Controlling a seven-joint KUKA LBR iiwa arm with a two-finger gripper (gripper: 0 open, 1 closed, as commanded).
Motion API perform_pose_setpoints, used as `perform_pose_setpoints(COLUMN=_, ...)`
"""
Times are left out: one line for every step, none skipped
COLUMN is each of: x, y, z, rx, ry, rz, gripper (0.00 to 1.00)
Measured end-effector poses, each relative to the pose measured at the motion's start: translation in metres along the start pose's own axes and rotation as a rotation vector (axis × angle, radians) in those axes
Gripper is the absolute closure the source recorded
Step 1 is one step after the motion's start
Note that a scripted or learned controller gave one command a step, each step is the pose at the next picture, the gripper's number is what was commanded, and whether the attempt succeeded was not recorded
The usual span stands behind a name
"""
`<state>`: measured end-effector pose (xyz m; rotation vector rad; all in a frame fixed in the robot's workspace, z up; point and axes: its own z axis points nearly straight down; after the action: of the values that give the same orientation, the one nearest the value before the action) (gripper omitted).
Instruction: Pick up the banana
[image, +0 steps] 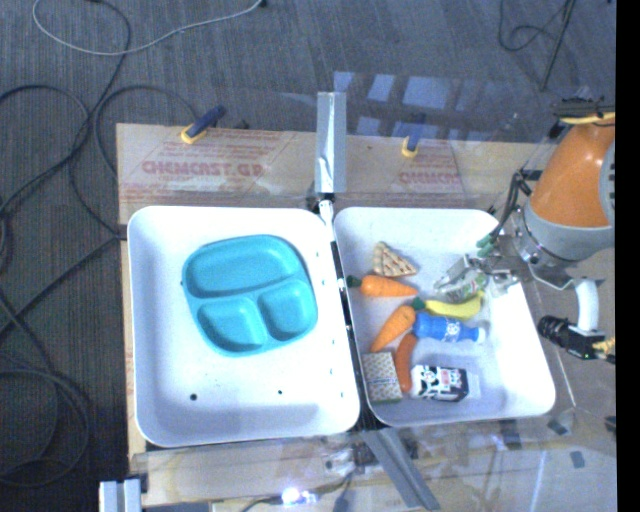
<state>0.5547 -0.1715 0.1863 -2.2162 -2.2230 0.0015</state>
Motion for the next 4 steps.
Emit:
perform_pose_setpoints(x=-0.03, y=-0.001, z=0.057, rx=0.0, ry=-0.001, rz=-0.063, gripper=0.0)
perform_pose_setpoints(x=-0.039, y=0.016, z=0.097, rx=-0.008, ry=0.014, rz=-0.095, gripper=0.0)
perform_pose_setpoints(x=-0.042, y=0.017, z=0.087, rx=-0.014, ry=0.003, rz=-0.094, gripper=1.0)
perform_pose_setpoints(x=-0.039, y=-0.055, z=0.096, rx=-0.014, ry=-0.006, rz=-0.176, gripper=1.0)
